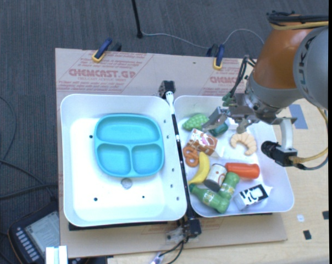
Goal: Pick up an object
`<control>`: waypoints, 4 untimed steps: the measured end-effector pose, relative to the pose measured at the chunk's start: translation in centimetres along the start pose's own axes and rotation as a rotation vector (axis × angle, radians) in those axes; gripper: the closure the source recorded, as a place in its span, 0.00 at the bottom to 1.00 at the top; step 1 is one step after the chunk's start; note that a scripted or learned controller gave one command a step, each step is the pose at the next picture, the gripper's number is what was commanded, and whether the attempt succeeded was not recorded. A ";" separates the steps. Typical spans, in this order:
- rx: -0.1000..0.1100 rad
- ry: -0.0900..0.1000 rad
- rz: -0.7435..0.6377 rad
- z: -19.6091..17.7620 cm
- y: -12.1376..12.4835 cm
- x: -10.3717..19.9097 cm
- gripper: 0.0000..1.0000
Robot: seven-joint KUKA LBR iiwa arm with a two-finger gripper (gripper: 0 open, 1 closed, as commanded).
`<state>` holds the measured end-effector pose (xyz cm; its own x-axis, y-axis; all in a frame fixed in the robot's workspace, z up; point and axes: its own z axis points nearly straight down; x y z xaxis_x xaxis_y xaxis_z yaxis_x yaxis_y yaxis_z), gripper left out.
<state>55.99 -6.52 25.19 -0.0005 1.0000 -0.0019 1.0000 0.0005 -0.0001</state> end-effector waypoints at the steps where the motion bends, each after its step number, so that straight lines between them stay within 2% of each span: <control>1: 0.003 0.001 0.001 10.4 1.5 -3.4 0.00; 2: -0.010 0.002 0.000 16.2 -1.8 -3.4 0.00; 3: -0.013 0.002 0.001 15.2 -1.7 -3.4 1.00; 4: -0.001 0.001 -0.001 3.3 -3.0 2.8 1.00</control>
